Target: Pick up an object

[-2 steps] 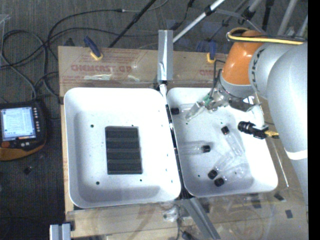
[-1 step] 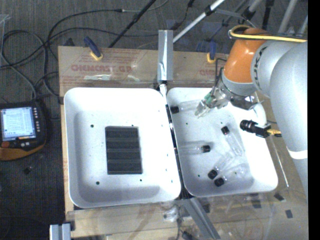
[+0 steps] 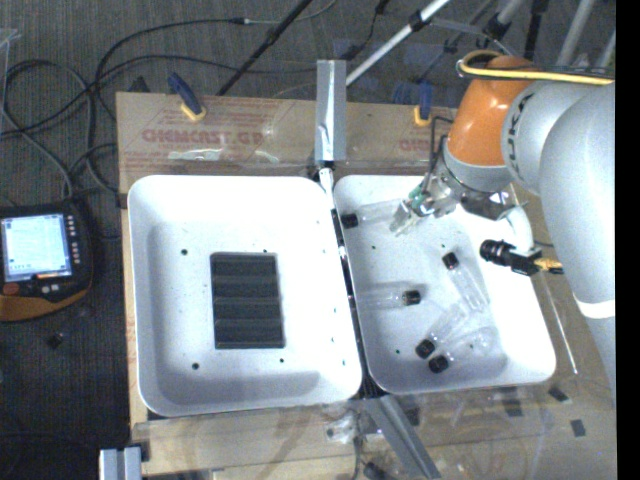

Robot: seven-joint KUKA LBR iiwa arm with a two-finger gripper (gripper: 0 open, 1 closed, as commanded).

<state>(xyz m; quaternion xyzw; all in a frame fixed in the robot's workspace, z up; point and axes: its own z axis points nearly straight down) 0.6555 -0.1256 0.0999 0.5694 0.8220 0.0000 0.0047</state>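
— Where's the arm point(image 3: 560, 148) now?

— Reaching in from the right, over the back of the right bin point(image 3: 520, 368). Its jaws point(image 3: 425, 206) hang at the bin's far wall, beside a clear vial point(image 3: 372, 214) lying there.

— Are they clamped on anything?

— I cannot tell; the wrist hides how they stand.

— And the rest?

— More clear vials with black caps lie in that bin: one mid-floor point(image 3: 392, 296), one further right point(image 3: 466, 280), a pair near the front point(image 3: 455, 336). The left bin point(image 3: 160, 368) holds a black ribbed block point(image 3: 247, 300).
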